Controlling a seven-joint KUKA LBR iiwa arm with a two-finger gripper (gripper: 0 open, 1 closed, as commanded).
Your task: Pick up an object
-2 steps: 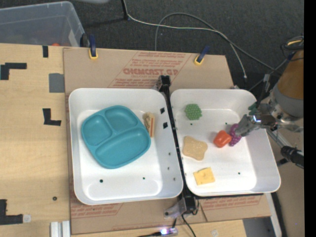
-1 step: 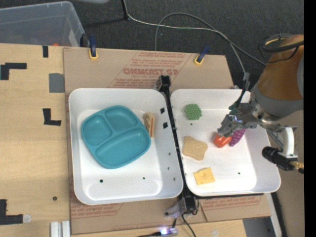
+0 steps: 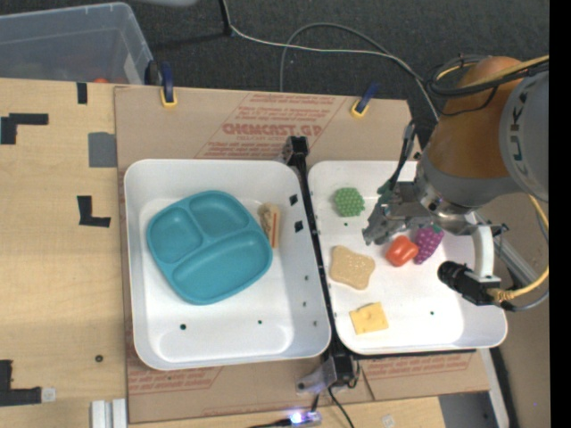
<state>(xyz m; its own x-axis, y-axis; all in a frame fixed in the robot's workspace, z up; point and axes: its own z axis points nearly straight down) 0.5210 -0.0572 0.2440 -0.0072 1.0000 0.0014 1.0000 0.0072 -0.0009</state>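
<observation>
My gripper (image 3: 385,226) hangs low over the right bin (image 3: 446,328), its dark fingers just left of a red-orange pepper (image 3: 401,251) and a purple bunch of grapes (image 3: 429,240). Nothing shows between the fingers. A green broccoli piece (image 3: 349,201) lies up and to the left of the gripper. A tan slice of bread (image 3: 351,267) lies below it, and a yellow cheese wedge (image 3: 368,317) rests near the bin's front. The arm's wrist covers the bin's upper right part.
The left bin (image 3: 161,337) holds a teal divided plate (image 3: 210,245) and a small brown pastry stick (image 3: 271,225) at the plate's right edge. A black camera piece (image 3: 464,282) juts from the arm over the right bin. A clear plastic tub (image 3: 71,38) stands at the back left.
</observation>
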